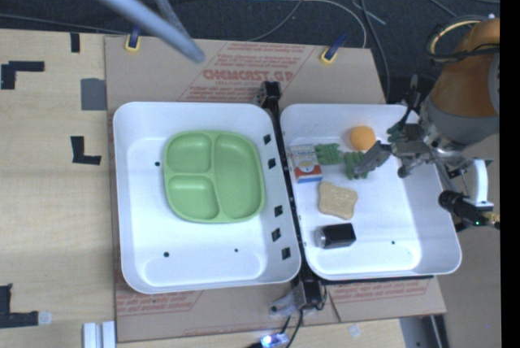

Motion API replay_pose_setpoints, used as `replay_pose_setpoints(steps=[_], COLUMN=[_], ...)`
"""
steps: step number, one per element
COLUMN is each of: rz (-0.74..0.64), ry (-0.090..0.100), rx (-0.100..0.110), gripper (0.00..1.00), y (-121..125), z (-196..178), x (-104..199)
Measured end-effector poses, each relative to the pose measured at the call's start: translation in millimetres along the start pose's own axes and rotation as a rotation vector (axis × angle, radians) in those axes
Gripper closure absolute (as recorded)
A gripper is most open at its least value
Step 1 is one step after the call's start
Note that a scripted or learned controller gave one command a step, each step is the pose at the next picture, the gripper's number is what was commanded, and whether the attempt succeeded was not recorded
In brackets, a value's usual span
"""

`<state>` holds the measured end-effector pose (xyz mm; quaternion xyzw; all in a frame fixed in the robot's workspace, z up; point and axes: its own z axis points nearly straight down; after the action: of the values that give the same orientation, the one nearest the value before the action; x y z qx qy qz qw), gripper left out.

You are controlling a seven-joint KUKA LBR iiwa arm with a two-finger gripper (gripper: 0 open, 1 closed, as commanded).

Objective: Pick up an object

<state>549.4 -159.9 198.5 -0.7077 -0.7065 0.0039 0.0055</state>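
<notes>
Objects: five small things lie in the right shallow white plastic bin (422, 245), all to the view's left of the gripper (375, 158), none between its fingers.
Left bin: shallow white plastic bin (134, 176), well apart from the gripper, bears a pale green three-compartment plastic tray (215, 176).
Arm: grey arm with orange band (463, 90) reaches in from the right, above the right bin's far right side.
Gripper: dark two-finger gripper low over the right bin; how far open, I cannot tell.
Toast: tan bread-slice shape (336, 199), below-left of the gripper, near.
Carton: small white and red carton (305, 160), left, apart.
Black block: small black box (336, 236), further below-left.
Green toy: dark green bumpy piece (331, 153), just beside the tip.
Ball: small orange ball (362, 137), just above the tip.
</notes>
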Motion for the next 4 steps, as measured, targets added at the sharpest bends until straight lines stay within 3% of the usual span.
replay_pose_setpoints(steps=[1, 3, 4], rz=[-0.003, -0.003, -0.002], ry=[-0.002, -0.002, -0.003], rx=[-0.011, -0.008, -0.014], gripper=[0.00, 0.00, 0.00], y=[2.8, 11.4, 12.6], z=[-5.9, 108.1, 110.9], x=[0.2, 12.4, 11.7])
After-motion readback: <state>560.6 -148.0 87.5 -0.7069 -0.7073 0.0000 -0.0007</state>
